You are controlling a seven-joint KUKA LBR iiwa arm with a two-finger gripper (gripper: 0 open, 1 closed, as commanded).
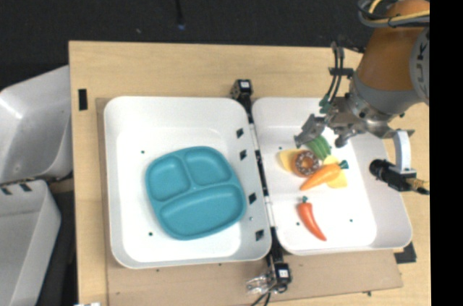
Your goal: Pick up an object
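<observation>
A light wooden bench (pixel 87 225) carries two shallow white plastic bins side by side. The left bin (pixel 119 153) holds a teal plastic divided plate with three compartments (pixel 194 191), lying flat a little near of the bin's middle.

The right bin (pixel 387 225) holds a small heap of toy food toward its left half. A yellow piece (pixel 288 159) lies at the left of the heap, touching a small round ring-shaped piece with a dark, speckled top (pixel 305 163). Just to the right, an orange plastic carrot with a green stub end (pixel 323 175) lies at a slant, and a second yellow piece (pixel 338 182) peeks out beneath its right end. A small green ribbed item (pixel 320 147) sits at the far side of the heap. Nearer the viewer and apart from the heap lies a red-orange plastic chilli pepper with a green stem (pixel 311 218).

The grey arm with its orange band (pixel 391 55) reaches in from the right over the far part of the right bin. Its two-finger gripper (pixel 324 129) hangs right above the green item; the fingers look spread apart, with nothing seen pinched between them.
</observation>
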